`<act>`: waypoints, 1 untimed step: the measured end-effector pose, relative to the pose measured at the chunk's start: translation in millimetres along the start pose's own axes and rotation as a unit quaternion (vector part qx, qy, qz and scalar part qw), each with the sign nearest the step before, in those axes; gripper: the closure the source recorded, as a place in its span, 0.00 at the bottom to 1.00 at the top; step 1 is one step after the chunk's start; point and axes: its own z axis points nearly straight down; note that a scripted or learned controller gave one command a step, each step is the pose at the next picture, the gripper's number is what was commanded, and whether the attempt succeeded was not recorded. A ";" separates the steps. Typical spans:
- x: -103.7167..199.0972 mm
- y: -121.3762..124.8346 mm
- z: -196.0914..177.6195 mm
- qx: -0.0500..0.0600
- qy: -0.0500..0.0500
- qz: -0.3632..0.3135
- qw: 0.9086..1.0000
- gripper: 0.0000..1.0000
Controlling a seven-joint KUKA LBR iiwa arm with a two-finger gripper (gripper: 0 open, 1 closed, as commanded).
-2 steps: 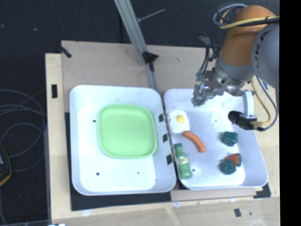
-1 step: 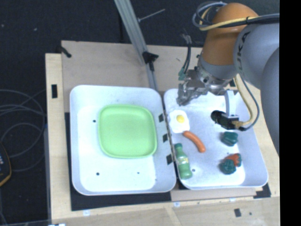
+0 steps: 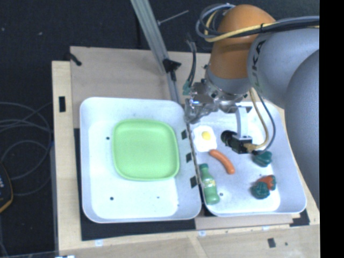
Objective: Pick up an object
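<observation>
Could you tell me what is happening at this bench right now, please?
A grey KUKA arm with an orange band reaches in over the right white bin, its gripper near that bin's far left corner, just above a toy fried egg. An orange sausage, a green bottle and small teal pieces lie loose there. The left white bin holds a square green plate.

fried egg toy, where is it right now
The fried egg toy lies in the right bin, near its left wall, just below the gripper and above the orange sausage.
</observation>
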 end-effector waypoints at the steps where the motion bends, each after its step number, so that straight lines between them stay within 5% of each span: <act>1: 46.3 -14.0 14.3 0.001 0.000 0.000 1.000 1.00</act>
